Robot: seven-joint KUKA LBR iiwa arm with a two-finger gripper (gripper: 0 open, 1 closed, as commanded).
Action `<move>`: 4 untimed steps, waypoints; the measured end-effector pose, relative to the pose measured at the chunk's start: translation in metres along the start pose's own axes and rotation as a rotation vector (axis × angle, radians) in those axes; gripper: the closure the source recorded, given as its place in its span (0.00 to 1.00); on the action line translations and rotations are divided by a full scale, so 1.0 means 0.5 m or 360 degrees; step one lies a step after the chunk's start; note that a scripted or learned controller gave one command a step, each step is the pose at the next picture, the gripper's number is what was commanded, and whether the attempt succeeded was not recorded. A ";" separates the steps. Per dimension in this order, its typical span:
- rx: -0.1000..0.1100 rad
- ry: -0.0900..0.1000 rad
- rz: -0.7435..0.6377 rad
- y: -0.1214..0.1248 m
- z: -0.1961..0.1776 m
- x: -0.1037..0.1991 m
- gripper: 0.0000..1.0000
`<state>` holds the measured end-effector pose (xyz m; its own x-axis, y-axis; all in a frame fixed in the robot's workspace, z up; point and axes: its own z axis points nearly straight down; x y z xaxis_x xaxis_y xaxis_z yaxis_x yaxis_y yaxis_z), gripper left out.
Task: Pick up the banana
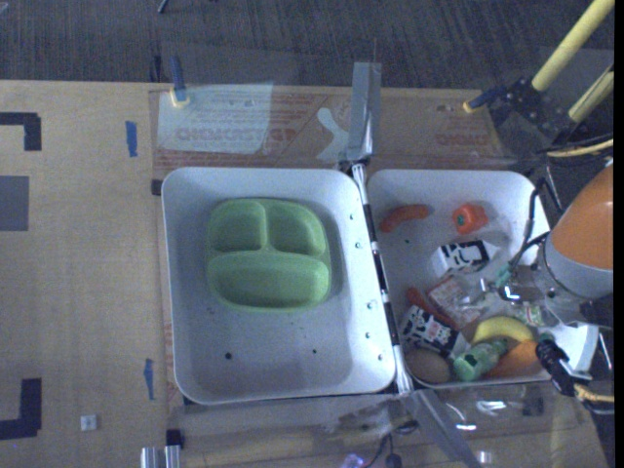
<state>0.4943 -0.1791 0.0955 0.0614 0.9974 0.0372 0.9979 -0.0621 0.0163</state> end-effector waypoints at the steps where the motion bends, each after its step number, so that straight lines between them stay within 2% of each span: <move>1: -0.0013 -0.0025 0.0005 0.002 -0.020 -0.009 1.00; 2: -0.0009 -0.0003 -0.0012 0.006 -0.021 0.008 0.00; 3: -0.0002 -0.0049 -0.0514 -0.011 0.004 0.017 0.00; 4: -0.0010 -0.0062 -0.0509 -0.010 -0.018 0.012 1.00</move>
<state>0.4898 -0.1733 0.1046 -0.2543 0.9671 -0.0090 0.9667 0.2544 0.0273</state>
